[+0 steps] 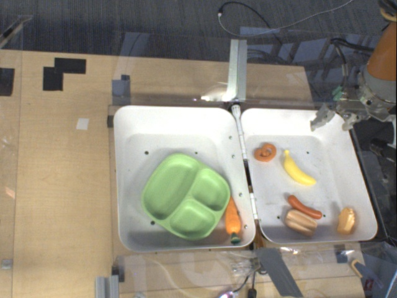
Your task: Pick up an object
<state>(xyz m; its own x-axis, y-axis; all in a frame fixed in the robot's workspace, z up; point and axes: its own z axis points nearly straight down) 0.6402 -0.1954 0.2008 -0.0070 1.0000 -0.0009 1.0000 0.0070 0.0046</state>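
Observation:
In the right bin point(273, 228) lie a small orange ring-shaped donut point(266, 153), a yellow banana point(298, 169), a hot dog in a bun point(302, 216) and a tan bread roll point(346, 220). My gripper point(334, 118) hovers over that bin's far right corner, above and to the right of the banana. Its two grey fingers stand apart, open, with nothing between them. The orange band of the arm point(381, 64) shows at the right edge.
The left bin point(127, 166) holds a green divided plate point(186, 194) and an orange carrot point(232, 221) wedged against the wall next to the divider. A metal post point(237, 70) rises behind the bins. Cables run along the back.

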